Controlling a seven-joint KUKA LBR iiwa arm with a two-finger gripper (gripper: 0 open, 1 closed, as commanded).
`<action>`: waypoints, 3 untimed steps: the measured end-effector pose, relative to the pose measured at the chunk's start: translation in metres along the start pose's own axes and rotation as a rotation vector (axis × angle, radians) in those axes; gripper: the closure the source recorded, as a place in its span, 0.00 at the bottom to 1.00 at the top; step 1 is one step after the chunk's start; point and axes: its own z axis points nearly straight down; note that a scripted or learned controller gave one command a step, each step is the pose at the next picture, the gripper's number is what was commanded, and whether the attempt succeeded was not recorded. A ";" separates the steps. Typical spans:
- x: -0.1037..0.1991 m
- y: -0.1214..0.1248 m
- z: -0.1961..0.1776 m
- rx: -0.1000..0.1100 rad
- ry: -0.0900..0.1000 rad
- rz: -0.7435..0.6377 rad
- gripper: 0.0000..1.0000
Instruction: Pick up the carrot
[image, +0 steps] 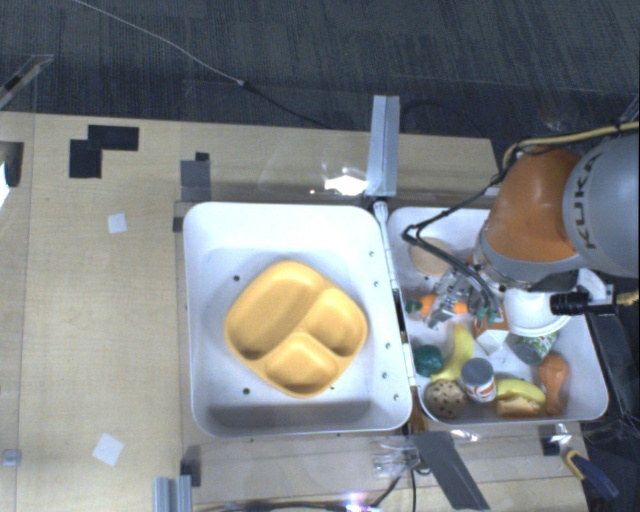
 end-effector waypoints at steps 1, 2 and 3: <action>0.098 0.025 -0.106 0.003 0.009 0.045 1.00; 0.096 0.025 -0.114 0.003 0.007 0.041 1.00; 0.094 0.027 -0.125 0.000 0.001 0.034 1.00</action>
